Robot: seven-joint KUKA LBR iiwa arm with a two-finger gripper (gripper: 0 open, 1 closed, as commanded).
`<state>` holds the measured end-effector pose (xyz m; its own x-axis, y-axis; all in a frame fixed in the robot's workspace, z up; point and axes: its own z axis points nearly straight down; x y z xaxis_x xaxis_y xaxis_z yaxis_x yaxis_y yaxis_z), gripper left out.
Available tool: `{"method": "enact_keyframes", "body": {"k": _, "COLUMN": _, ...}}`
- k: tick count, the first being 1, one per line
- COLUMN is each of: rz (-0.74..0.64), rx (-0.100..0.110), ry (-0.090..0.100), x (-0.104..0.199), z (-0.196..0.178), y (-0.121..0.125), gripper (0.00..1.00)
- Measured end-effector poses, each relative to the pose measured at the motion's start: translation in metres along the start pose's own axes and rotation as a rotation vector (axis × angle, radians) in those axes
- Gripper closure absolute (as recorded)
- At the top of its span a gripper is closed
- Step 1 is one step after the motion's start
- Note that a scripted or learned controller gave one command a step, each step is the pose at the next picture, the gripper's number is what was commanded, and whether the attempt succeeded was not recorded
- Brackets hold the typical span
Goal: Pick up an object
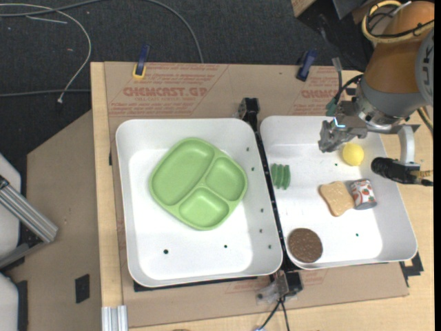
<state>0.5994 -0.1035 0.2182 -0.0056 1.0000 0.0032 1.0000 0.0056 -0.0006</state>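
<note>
My gripper (332, 140) hangs over the far part of the right bin (303, 133), just left of a yellow lemon (353, 154) and apart from it. In the same bin lie a slice of toast (336, 198), a small red and white can (363, 193) touching the toast, a green bean pod (280, 176) near the left wall and a brown round cookie (304, 244) at the near edge. Nothing shows between the fingers.
The left bin (138, 240) holds a green three-compartment plate (198, 183). A black divider strip (265, 178) runs between the bins. Blue clamps (142, 58) sit at the cardboard's far edge. The arm's orange band (400, 26) rises at the upper right.
</note>
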Motion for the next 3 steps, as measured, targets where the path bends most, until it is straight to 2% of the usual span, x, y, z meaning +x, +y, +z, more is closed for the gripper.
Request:
{"method": "enact_keyframes", "body": {"k": 2, "rz": 0.000, "rx": 0.004, "ry": 0.000, "x": 0.096, "z": -0.012, "y": -0.048, "gripper": 1.00}}
{"method": "enact_keyframes", "body": {"k": 3, "rz": 0.000, "rx": 0.004, "ry": 0.000, "x": 0.149, "z": 0.000, "y": -0.066, "gripper": 1.00}}
